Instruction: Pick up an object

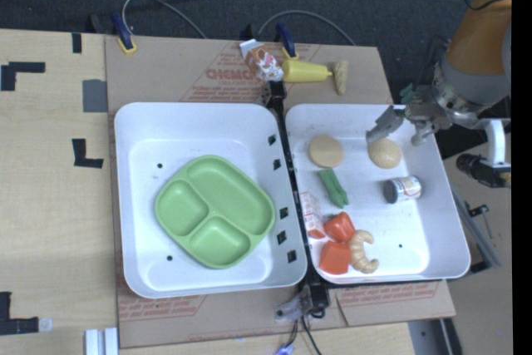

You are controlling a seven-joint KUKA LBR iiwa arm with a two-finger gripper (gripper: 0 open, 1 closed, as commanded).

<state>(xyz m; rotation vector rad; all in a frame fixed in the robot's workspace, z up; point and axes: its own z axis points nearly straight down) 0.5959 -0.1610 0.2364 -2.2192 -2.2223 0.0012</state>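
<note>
My gripper (403,130) hangs over the back of the right bin (432,249), fingers spread open and holding nothing. Just below and between the fingertips lies a round tan ball (385,154). A second tan round piece (326,151) sits to its left. Further forward are a green pickle-shaped piece (335,187), a small silver can on its side (401,189), two red pieces (337,241) and a tan curled piece (364,252). A flat printed packet (309,214) lies against the bin's left wall.
The left bin (137,137) holds a green divided plate (214,210). Behind the bins on the cardboard lie a yellow toy (306,71) and a small packet (262,61). A blue clamp (125,36) and cables sit at the back.
</note>
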